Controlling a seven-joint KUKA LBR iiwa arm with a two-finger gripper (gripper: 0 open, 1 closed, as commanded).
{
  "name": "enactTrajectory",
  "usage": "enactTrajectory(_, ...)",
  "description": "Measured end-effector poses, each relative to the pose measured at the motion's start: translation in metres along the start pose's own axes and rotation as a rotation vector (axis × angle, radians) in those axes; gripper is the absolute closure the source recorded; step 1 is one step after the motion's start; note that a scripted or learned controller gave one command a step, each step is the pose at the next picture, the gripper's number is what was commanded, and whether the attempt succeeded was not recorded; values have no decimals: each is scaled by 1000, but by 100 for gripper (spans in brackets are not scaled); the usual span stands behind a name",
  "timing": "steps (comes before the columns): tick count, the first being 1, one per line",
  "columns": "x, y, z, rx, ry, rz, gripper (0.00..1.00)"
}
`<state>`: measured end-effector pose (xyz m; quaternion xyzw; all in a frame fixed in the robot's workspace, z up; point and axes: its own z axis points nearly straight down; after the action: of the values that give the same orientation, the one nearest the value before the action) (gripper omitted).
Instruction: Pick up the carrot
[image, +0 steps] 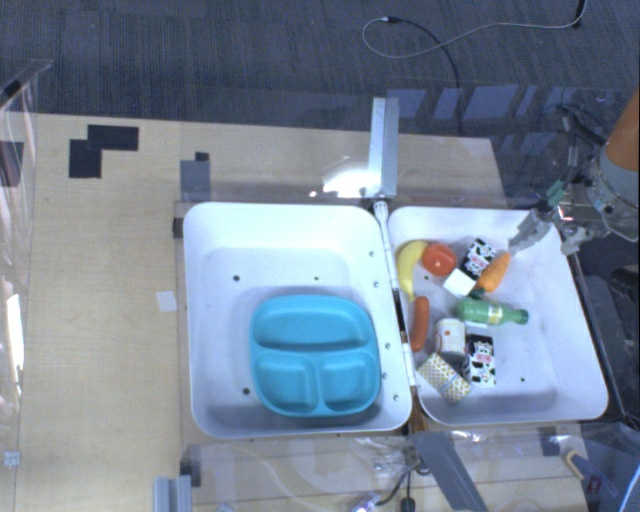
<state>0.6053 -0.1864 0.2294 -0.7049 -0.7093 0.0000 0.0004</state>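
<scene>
I see the carrot (495, 271) lying in the right bin (570, 345), upper middle of the pile, touching a white block (459, 283) and just above the green bottle (490, 313). My gripper (545, 222) hangs near the bin's upper right edge (apart from the carrot), and I cannot tell its state. A blue tray (315, 353) sits in the left bin (215, 300).

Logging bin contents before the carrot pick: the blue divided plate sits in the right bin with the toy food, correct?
Not quite. The camera view shows the blue divided plate in the left bin; the toy food, carrot included, lies in the right bin.
</scene>
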Motion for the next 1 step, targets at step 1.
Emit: enactTrajectory(1,0,0,0,0,0,0,0)
